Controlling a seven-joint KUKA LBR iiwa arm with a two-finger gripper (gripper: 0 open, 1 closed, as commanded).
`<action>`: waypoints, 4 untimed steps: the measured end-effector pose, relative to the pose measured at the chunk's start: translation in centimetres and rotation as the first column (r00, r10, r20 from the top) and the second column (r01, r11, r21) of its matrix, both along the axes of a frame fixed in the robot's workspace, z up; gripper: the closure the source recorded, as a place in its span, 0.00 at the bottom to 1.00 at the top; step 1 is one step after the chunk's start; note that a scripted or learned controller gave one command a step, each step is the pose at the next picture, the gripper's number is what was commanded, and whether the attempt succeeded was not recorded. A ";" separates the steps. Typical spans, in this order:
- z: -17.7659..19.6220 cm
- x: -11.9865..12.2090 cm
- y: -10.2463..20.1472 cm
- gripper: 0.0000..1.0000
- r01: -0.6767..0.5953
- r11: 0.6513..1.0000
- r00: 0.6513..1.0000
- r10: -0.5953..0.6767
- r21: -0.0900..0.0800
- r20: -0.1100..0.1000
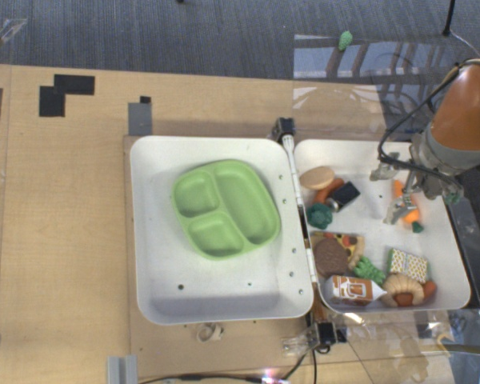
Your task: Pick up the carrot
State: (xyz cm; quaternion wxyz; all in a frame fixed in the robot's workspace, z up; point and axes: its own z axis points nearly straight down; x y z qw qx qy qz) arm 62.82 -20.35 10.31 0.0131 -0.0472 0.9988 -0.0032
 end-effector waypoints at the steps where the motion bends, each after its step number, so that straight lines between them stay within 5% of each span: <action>1: 1.5 0.4 0.0 1.00 -0.002 1.000 1.000 0.002 -0.003 0.014; 2: 1.4 0.4 0.0 0.00 -0.003 1.000 1.000 0.003 -0.002 0.013; 3: -1.3 0.6 -0.2 0.00 -0.188 0.982 0.982 0.188 -0.001 -0.011; 4: -1.3 -1.0 -0.5 0.00 -0.427 0.904 0.904 0.427 -0.006 -0.013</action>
